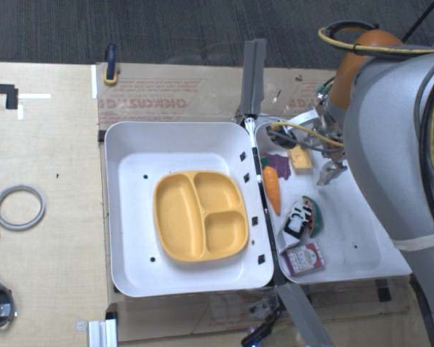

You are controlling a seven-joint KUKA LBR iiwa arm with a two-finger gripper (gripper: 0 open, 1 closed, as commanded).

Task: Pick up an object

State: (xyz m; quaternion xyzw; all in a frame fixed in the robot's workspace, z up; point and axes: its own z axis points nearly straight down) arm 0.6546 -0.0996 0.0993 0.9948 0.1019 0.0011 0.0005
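1. Bench with 2 white bins: the left bin (pixel 123 215) bears a yellow divided plate (pixel 201 214), and the right bin (pixel 362 251) holds the loose objects the task chooses from.
2. Objects in the right bin: an orange carrot (pixel 272 188) along the bin's left wall, a purple piece (pixel 281 165) just above it, a pale yellow block (pixel 300 157) beside that, a black-and-white item on green (pixel 301 219) lower down, and a small dark red packet (pixel 304 258) near the front edge.
3. The gripper (pixel 331 170) hangs over the back part of the right bin, just right of the yellow block. Whether the claw is spread or closed cannot be told here, and nothing is seen held in it.
4. Step in hand, as I judge it: the approach, with no object lifted yet; every item lies on the bin floor.
5. Next move calls for settling over 1 target, likely the nearby yellow block or purple piece, then descending squarely so the neighbours, which lie close together, do not get pushed.
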